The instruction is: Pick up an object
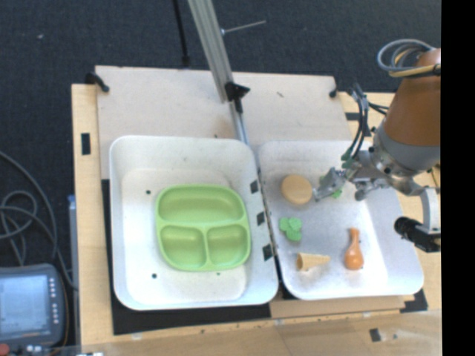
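- The pale wooden worktop [89,199] carries two shallow white bins; your pincer [332,185] hangs low inside the right-hand white bin [393,265], so keep the whole attempt in that bin.
- The green three-compartment plastic tray [202,226] lies in the left-hand white bin [130,221], well to the pincer's left; it looks too broad and flat to grasp, so leave it.
- The round tan disc-shaped piece [297,189] sits just left of the pincer, the nearest candidate; centre over it before you descend.
- The orange gourd-shaped toy [354,250] lies below the pincer, slim enough to straddle across its neck.
- The small tan cone [312,261] and the small green knobbly toy [291,228] lie below-left.
- Something small and green shows at the pincer tip; whether the pincer is spread or pressed together you cannot tell, so check before lifting.
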